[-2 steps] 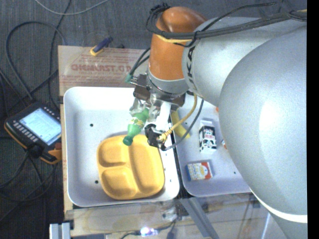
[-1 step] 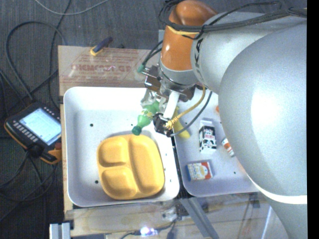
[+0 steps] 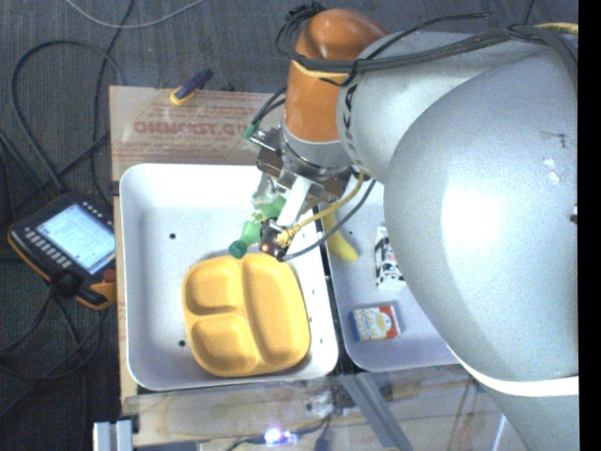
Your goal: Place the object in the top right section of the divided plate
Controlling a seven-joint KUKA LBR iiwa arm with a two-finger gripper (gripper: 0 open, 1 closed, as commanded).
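Two white bins lie side by side. In the left bin [image 3: 155, 252] the yellow divided plate [image 3: 246, 322] sits toward the near right corner, and the small green object [image 3: 246, 240] is at its far edge, outside every section. My jaws hang right over that object; whether they are wide, narrow or closed on it I cannot tell. The right bin [image 3: 362, 289], partly covered by my arm [image 3: 470, 205], holds a yellow piece [image 3: 346, 248], a black-and-white packet [image 3: 385, 261] and a blue-edged carton [image 3: 377, 322]
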